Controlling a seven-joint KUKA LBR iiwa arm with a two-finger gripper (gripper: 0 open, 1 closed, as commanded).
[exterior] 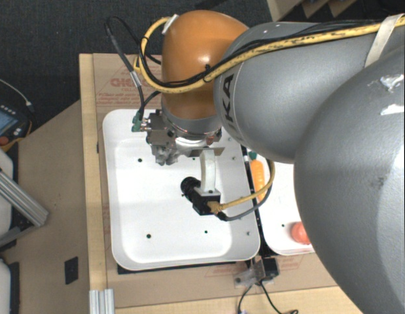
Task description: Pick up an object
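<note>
Right bin (281, 241), 4 o'clock: red-orange lump (299, 233), its right side cut off by the arm (333, 110). Toward 3 o'clock, orange piece (256, 172) at the seam between bins; which bin, unclear. Gripper (164, 154) over the left bin (123, 195), far half, just 9 o'clock of centre, tucked under the wrist; open or closed, cannot tell.

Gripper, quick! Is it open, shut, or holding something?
Gripper: cannot be told; the arm hides most of it, over the white bin on the view's left.
</note>
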